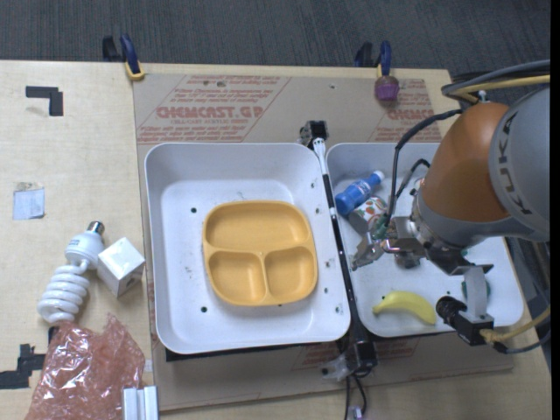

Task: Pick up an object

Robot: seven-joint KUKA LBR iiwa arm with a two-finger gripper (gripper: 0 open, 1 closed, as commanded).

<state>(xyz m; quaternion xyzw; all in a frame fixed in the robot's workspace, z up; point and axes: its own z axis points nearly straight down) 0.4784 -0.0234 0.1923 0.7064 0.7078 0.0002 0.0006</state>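
The arm [490, 182] reaches in from the right and hangs over the right bin [516, 269]. Its pincer [372, 250] sits low in the left half of that bin, just beside the wall shared with the left bin [175, 234]. Whether the pincer is open or closed cannot be told; the metal parts are small and cluttered.

Contents of the right bin:
- 1 banana [404, 306], near side, lying flat, just near of the pincer and apart from it.
- 1 blue bottle [357, 193], far left corner, tilted, with a small printed packet [371, 210] touching its near side.

The wrist and cabling cover the right half of this bin. Open floor remains between the banana and the bottle group.

The left bin holds 1 yellow 3-compartment tray [260, 252], centred, with bare white floor on all sides.

On the bench [70, 164], left of both bins: 1 spiral bulb [70, 278], 1 white cube [121, 265] touching it, and crumpled pink film [83, 370] at the near edge.
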